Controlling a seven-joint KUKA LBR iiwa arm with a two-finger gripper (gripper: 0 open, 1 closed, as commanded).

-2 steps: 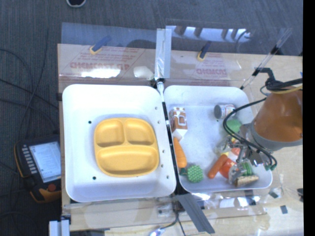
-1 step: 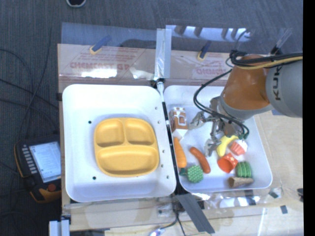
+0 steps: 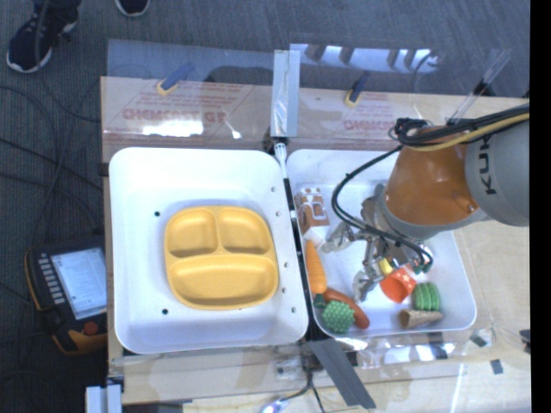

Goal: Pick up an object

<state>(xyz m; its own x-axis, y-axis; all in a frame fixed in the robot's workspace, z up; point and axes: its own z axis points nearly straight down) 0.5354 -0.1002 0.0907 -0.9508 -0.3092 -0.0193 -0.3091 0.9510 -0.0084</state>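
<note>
My gripper (image 3: 372, 269) hangs low in the right bin (image 3: 461, 269), just beside an orange cup (image 3: 397, 285); whether its grip is released or clenched I cannot tell. That bin also holds a carrot (image 3: 316, 268), a green bumpy piece (image 3: 337, 316), another green piece (image 3: 426, 297) and a small brown box (image 3: 310, 207). The left bin (image 3: 138, 188) holds a yellow tray (image 3: 222, 255). Beyond the bench (image 3: 499, 256) lies grey carpet (image 3: 52, 144), with black shoes (image 3: 34, 40) at top left.

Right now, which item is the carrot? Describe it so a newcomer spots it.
Look in the right bin, along its left wall beside the divider. The carrot lies there lengthwise: a slim, plain orange stick, unlike the round green toy just below it.
</note>
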